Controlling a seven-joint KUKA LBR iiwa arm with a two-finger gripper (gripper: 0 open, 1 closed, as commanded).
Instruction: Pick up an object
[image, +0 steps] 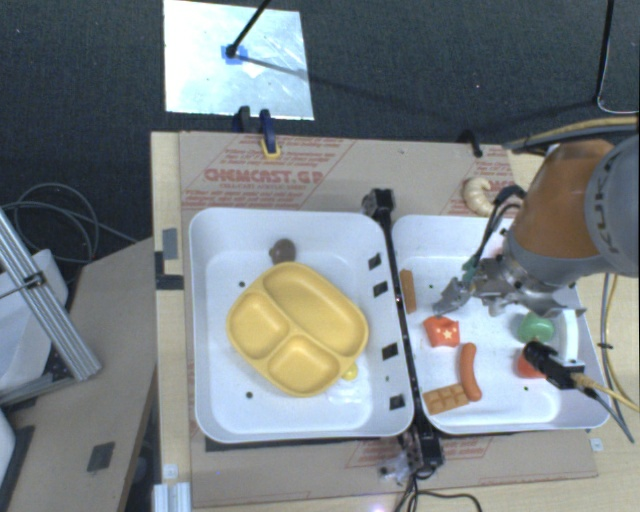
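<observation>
The arm's grey and orange bulk covered the upper right part of the right bin (420, 250), hiding part of a green rounded piece (536, 327) and most of a red piece (527, 364) beside it, and whether the end effector (455, 292) was open or closed could not be made out as it hung over that bin, just above a blocky red-orange object (441, 330). Also in the right bin lay a glossy curved sausage (468, 369), a ridged brown waffle-like slab (446, 399) and a thin orange stick (408, 289) by the left wall. The left bin (215, 390) held one smooth yellow three-compartment plate (296, 327) with a small brown lump (282, 249) just behind it.
</observation>
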